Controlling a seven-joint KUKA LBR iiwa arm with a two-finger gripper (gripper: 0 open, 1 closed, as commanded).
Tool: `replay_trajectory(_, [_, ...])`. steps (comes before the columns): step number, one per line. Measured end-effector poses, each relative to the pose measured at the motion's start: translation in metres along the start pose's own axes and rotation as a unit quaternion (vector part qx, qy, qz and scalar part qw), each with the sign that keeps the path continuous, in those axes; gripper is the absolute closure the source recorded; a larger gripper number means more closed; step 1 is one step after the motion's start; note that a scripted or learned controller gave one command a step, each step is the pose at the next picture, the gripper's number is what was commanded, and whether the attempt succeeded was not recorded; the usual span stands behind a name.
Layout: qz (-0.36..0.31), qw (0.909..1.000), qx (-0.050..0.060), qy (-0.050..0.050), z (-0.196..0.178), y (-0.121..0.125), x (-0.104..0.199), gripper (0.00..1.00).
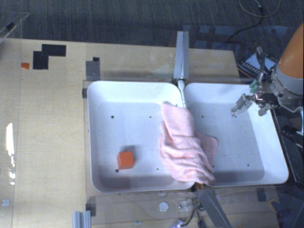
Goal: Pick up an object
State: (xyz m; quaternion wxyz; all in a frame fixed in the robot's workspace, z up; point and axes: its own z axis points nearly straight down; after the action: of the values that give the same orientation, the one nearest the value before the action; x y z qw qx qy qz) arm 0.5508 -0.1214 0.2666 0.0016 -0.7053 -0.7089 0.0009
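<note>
Arm at right bin's far right corner, nothing gripped; towel on divider, block in left bin.
Camera view: gripper [251, 106] hangs over the right bin [247, 175], fingers [239, 107] spread apart with nothing between them. Pink towel [183, 146] lies draped over the shared edge of the two bins, part in each, reaching the near edge. Orange block [126, 160] sits in the left bin [102, 127] near its near left corner, well apart from towel and gripper.
</note>
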Motion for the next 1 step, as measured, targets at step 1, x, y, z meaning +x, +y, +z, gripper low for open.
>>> replay_trajectory(1, [-0.065, 0.9979, -0.002, 0.000, 0.1716, -0.0619, 0.0381, 0.00])
